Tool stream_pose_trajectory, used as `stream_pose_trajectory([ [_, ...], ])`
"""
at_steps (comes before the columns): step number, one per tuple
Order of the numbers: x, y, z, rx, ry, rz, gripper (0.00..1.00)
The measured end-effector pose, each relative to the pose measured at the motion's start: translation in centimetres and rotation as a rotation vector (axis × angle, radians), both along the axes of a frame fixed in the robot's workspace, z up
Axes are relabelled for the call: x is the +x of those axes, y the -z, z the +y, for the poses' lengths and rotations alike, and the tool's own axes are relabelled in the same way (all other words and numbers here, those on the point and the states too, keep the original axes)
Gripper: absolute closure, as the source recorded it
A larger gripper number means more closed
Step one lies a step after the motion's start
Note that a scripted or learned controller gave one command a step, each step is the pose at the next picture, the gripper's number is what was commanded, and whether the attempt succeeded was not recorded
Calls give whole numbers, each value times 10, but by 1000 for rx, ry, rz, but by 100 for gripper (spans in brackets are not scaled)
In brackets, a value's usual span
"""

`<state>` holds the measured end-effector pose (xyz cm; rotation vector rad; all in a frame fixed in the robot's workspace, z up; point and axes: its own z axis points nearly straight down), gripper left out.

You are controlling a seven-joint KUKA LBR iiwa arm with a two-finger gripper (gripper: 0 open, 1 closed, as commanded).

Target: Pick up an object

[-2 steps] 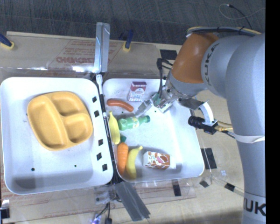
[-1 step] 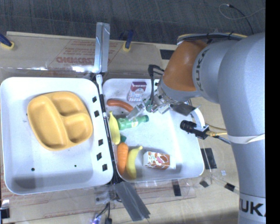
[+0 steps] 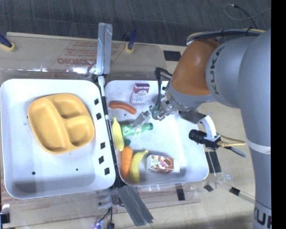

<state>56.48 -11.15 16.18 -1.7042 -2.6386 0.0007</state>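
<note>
White bins side by side on the surface (image 3: 47,51). Left bin (image 3: 19,175) carries a yellow divided plate (image 3: 61,122). Right bin (image 3: 190,173) has all the candidates.

Layout in the right bin, clock-face from its centre:
- 12: small carton with dark red top (image 3: 140,93)
- 10–11: sausage (image 3: 122,107)
- 9: banana (image 3: 117,133) against the divider wall
- centre, slightly toward 10: green bottle (image 3: 135,129), lying on its side
- 7: carrot (image 3: 126,160) with a second banana (image 3: 136,165) touching it
- 6: juice box (image 3: 160,163), lying flat

Progress: nothing lifted. Every item reads as resting on the bin floor, so the pick itself is not yet done. I'd judge this as the approach/descent stage.

Gripper (image 3: 152,114) hangs below the orange wrist band, reaching in from 3 o'clock, sitting just up and right of the green bottle, between it and the carton. Tip is near or touching the bottle's upper end; can't resolve contact from this angle.

Jaws: cannot tell whether spread or closed, too small and cluttered with metal parts. No item visibly between them.

Likely target is the green bottle, judging by proximity. Left to do: seat on it, close, lift clear. The bottle lying on its side may roll if nudged.
</note>
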Motion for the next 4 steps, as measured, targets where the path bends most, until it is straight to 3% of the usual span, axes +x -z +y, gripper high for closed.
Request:
stream_pose_trajectory([
  [1,-6,-20,11,0,-22,0,0],
  [2,12,58,-18,4,-33,-18,0],
  [3,1,69,-45,1,-141,0,0],
  [4,83,68,-24,2,-396,27,0],
])
